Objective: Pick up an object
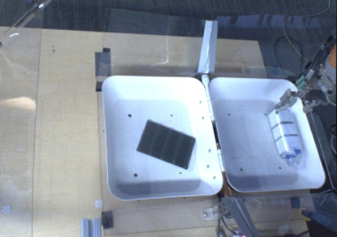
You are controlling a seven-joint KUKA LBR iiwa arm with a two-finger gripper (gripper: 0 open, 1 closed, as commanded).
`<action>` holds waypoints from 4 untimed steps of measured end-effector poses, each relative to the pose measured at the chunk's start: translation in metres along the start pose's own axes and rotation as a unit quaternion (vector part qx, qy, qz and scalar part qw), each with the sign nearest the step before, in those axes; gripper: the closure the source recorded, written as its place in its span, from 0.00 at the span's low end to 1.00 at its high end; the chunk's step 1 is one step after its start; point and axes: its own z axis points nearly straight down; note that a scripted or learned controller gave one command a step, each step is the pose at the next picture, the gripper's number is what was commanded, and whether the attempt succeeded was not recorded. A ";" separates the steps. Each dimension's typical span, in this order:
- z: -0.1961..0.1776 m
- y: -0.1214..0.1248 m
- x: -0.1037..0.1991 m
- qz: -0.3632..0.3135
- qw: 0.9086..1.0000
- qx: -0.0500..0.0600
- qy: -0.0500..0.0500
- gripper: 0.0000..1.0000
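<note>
The gripper [294, 100] hangs at the upper right of the right bin [247, 141], just above the top end of a clear plastic bottle [285, 133]; whether it is spread or closed cannot be told from this slant. The bottle lies on its side along the bin's right wall, blue cap toward the near edge. In the left bin [121, 99] a dark ribbed rectangular pad [166, 144] lies flat, tilted, well apart from the bottle.
</note>
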 end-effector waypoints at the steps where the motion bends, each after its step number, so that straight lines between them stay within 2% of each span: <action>1: 0.124 0.004 -0.009 -0.031 1.000 -0.002 -0.001 0.00; 2: 0.140 -0.007 -0.015 -0.092 0.996 -0.012 -0.005 0.00; 3: 0.140 -0.005 -0.016 -0.118 0.993 -0.012 -0.006 0.00; 4: 0.145 0.072 -0.015 -0.166 0.986 -0.003 -0.002 0.00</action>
